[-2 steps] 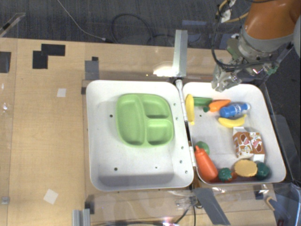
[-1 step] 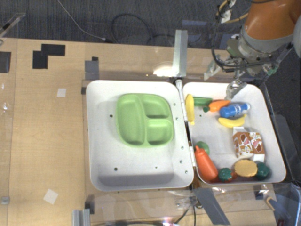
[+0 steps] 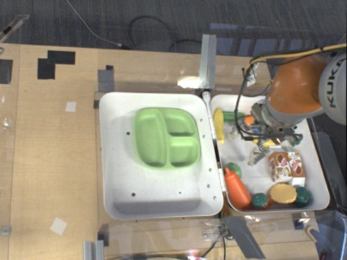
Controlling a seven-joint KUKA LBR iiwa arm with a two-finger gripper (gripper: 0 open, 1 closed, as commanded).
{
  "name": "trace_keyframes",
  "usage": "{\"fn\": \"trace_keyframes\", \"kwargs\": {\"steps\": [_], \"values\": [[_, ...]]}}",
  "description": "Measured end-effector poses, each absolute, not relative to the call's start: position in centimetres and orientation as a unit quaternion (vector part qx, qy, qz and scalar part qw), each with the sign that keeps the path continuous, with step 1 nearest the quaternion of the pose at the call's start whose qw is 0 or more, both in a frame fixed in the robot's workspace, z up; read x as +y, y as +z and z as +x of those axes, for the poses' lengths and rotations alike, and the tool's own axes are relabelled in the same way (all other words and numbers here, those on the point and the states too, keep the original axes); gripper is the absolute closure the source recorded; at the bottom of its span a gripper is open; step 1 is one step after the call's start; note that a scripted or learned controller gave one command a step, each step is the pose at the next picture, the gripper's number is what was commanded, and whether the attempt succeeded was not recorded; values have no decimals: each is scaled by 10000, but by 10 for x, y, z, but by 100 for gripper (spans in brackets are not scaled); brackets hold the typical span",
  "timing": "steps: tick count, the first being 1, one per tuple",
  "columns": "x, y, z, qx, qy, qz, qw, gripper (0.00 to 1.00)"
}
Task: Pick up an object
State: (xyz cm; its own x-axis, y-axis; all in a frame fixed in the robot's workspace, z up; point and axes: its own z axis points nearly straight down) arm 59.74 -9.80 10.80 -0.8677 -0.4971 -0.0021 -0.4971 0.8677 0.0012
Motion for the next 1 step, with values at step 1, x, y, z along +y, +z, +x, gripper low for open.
{"fn": "trace_keyframes", "kwargs": {"steps": [1], "values": [[-93, 90, 618, 9687, -42, -2480, 67, 0]]}}
